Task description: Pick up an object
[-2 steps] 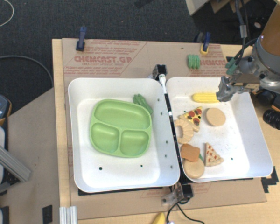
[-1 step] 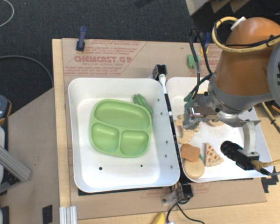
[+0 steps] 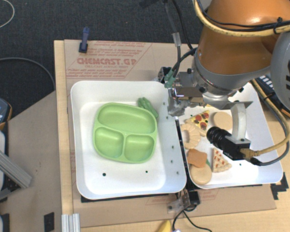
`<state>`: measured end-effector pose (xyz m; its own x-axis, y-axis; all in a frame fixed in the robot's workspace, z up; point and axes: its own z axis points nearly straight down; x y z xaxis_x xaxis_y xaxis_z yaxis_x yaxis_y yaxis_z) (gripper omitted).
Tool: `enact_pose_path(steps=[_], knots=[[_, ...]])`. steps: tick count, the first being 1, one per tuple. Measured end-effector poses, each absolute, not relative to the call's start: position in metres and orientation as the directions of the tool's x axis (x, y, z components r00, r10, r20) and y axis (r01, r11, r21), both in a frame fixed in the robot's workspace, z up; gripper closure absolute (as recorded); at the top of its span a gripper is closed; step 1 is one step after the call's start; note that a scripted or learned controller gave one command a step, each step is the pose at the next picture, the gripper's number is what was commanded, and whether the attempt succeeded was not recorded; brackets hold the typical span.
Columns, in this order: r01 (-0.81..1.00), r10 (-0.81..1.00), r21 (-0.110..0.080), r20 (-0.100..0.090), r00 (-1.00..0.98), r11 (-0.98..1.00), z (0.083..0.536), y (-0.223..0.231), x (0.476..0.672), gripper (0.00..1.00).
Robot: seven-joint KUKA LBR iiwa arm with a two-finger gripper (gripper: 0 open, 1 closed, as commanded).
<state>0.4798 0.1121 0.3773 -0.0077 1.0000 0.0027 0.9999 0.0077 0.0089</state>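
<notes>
From above, the left bin holds a green divided plate lying flat near its middle, three compartments facing up. A small dark green piece rests at the plate's upper right corner, touching it, close to the bin's right wall.

The right bin holds a cluster of toy food against its left wall: a pizza slice, a brown bread-like piece, a pale round disc at the near edge, a tan cracker-like piece, and a small red and yellow item farther back.

The arm hangs over this bin's far left corner and covers much of it. The gripper sits at the wall between the bins; I can't tell how its pincer stands. A black cylinder on the arm overlaps the food.
</notes>
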Motion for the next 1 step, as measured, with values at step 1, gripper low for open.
enact_pose_path(steps=[1], knots=[[1.0,1.0,0.003,0.0,-0.002,0.002,0.3838,0.1084,0.4799,1.0]])
